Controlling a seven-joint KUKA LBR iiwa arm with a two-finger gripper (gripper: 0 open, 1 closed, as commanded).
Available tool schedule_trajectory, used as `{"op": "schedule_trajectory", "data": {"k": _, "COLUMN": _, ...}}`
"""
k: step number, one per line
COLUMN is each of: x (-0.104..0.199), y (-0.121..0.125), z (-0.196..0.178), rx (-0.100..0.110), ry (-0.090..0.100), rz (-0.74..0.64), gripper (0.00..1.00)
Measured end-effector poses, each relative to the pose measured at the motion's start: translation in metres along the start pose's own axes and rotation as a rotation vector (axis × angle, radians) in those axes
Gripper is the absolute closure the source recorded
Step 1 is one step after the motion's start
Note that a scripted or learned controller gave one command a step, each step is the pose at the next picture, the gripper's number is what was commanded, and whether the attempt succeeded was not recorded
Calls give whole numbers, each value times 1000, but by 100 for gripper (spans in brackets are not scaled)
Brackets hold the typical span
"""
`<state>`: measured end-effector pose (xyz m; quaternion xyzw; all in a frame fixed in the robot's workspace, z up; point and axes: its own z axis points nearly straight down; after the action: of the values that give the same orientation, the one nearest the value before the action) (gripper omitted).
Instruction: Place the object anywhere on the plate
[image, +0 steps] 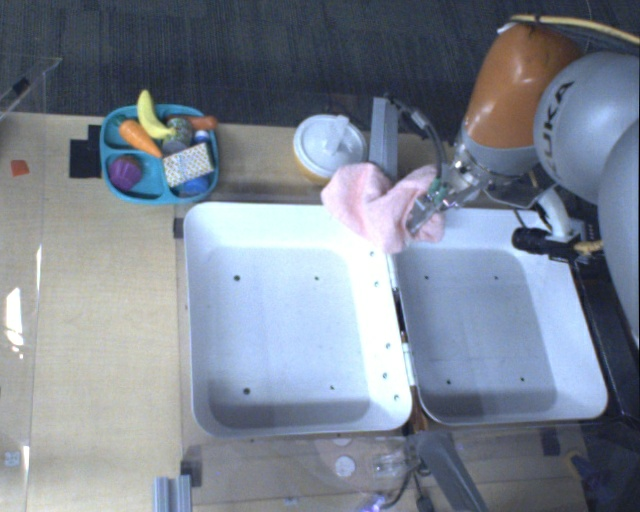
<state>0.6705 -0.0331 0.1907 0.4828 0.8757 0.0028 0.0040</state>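
A crumpled pink cloth (372, 203) lies over the back rims where the two white bins meet. My gripper (424, 210) is at the cloth's right end, its fingers pressed into the folds and shut on the fabric. The blue divided plate (140, 197) sits on the bench at the far back left, well away from the gripper. It holds a toy banana (150, 116), a carrot (138, 137), a purple piece (125, 172) and a speckled block (190, 162).
The left bin (280, 320) and right bin (490, 330) fill the middle of the bench. A white lidded cup with a yellow rim (327, 146) stands behind the cloth, next to a grey post (383, 130). The wooden benchtop (90, 300) lies to the left.
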Motion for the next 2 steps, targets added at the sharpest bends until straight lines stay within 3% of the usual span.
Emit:
{"op": "schedule_trajectory", "data": {"k": 1, "x": 0, "y": 3, "z": -36, "rx": 0, "ry": -1, "rz": -5, "gripper": 100}}
{"op": "schedule_trajectory", "data": {"k": 2, "x": 51, "y": 17, "z": -27, "rx": 2, "ry": 3, "rz": -410, "gripper": 100}}
